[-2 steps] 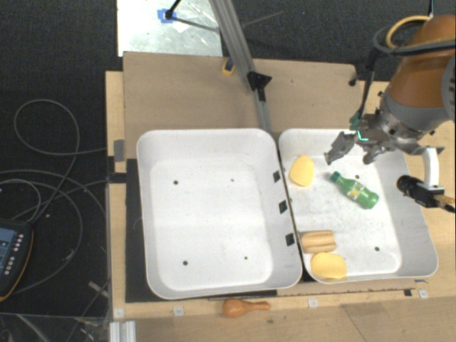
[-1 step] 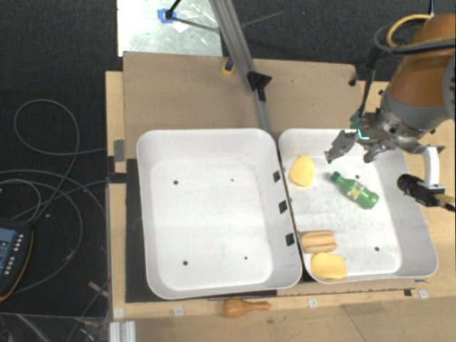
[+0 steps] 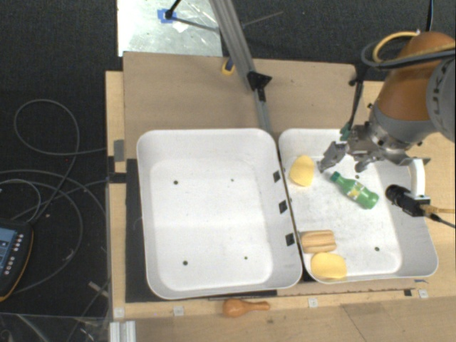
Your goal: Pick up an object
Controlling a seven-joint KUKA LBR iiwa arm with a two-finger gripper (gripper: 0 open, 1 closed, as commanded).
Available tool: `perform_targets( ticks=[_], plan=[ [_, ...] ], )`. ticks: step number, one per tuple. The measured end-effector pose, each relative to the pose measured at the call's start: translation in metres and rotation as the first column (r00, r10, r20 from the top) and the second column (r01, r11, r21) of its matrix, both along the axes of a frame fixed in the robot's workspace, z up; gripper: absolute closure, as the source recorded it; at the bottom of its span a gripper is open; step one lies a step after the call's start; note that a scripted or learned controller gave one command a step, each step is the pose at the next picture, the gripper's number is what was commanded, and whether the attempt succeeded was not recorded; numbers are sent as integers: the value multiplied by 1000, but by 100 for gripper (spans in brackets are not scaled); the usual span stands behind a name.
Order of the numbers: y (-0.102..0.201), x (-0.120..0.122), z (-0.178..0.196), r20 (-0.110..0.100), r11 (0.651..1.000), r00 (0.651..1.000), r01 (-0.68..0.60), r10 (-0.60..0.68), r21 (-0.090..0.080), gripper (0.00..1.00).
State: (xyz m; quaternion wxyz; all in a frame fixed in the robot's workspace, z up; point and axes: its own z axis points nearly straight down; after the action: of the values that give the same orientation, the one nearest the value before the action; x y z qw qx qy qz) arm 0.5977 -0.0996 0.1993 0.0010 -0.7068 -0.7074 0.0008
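Observation:
In the right bin (image 3: 420, 258) lie a green bottle (image 3: 355, 190), a yellow lemon-like piece (image 3: 301, 170) near the left wall, a hot dog bun (image 3: 318, 241) and a yellow round piece (image 3: 329, 266) at the front left corner. My gripper (image 3: 347, 161) hangs over the back of that bin, just above the bottle's capped end and to the right of the yellow piece. Its two fingers (image 3: 329, 157) stand spread apart with nothing between them.
The left bin (image 3: 153, 262) sits beside the right one, with black clips along the shared wall. An orange-brown pear-shaped toy (image 3: 244, 306) lies on the bench in front of the bins. A grey pole (image 3: 239, 45) slants over the bench at the back.

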Motion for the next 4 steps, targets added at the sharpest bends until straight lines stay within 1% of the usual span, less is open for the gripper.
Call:
perform_targets(
  ticks=[1, 2, 3, 4],
  plan=[
    [-9, -2, -47, -1, 1000, 1000, 1, -1, 0, 0],
    [-2, 3, -106, -1, 1000, 1000, -2, 2, 1, 0],
    [-3, 4, -92, 4, 1000, 1000, 2, -2, 0, 100],
    [-3, 3, -28, 11, 1000, 1000, -2, 2, -1, 100]
  ],
)
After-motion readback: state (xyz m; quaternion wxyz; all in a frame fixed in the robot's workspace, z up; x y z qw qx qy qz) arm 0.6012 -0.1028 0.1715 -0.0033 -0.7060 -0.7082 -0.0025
